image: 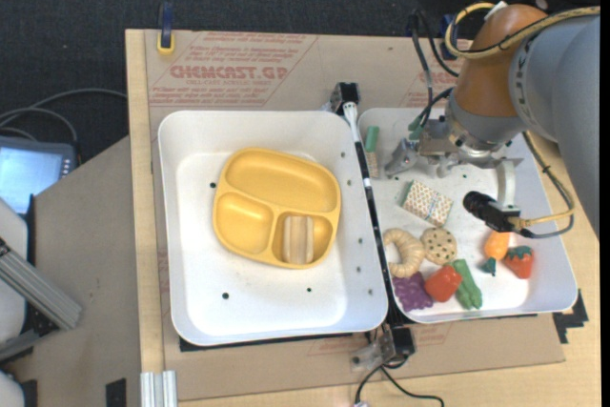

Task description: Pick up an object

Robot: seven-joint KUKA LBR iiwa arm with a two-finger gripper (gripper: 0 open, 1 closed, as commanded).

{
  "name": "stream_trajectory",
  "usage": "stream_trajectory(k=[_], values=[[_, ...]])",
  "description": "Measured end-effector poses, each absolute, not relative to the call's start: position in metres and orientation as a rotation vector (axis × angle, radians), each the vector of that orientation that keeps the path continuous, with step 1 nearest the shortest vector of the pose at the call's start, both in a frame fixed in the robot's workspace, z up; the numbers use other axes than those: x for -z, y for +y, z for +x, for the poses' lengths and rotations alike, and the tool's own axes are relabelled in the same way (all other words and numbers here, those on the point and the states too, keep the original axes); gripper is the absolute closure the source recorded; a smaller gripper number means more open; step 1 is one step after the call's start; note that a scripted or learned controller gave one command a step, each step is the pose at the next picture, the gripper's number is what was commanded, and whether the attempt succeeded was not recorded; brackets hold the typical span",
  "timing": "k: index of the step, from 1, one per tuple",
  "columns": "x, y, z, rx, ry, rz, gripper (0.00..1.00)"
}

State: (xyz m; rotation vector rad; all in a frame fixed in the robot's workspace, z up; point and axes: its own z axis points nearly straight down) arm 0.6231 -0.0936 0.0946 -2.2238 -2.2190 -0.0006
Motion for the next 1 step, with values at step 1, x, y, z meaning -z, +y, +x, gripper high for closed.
stream_trajectory(k=[1], values=[[-0.0837,-0.0929,0.5797,-0.005,-2.216,-2.220,0.00]])
